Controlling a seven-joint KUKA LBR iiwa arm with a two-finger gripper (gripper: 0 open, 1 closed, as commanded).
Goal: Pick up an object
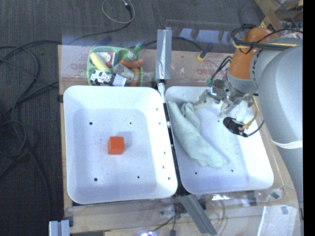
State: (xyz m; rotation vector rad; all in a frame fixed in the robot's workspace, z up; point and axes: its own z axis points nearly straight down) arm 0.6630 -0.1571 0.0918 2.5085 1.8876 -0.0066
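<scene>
Over the far right corner of the right bin point(256, 178), the pincer point(224, 101) hangs low at the end of the grey arm point(283, 97), just below the orange band point(242, 63), and how far it is parted cannot be told from the camera view; nothing can be seen gripped in it. Just beside it, toward the middle of that bin, lies a pale crumpled cloth point(197, 134), stretched from the bin's far left part down toward its centre. The other candidate, a small orange cube point(116, 145), sits alone near the middle of the left bin point(78, 181), well apart from the pincer. The cloth is the nearer target, and it looks the riskier one: soft and flat against a white floor, it offers no firm edge, so a closing pincer could pinch only a fold that slips free as the arm rises, or skid over the fabric and close on nothing. A descent too near the bin's wall or the ridge between the two bins might strike the rim instead of the cloth. A black cable loop point(238, 127) hangs by the wrist close to the cloth, and it seems possible for it to drag across or snag the fabric during a lift. Should the cube be chosen, the long reach across the divider could leave the pincer slightly off centre, nudging the cube aside rather than straddling it. A green basket of small items point(115, 68) stands on the table point(74, 58) beyond the left bin, clear of any likely path.
</scene>
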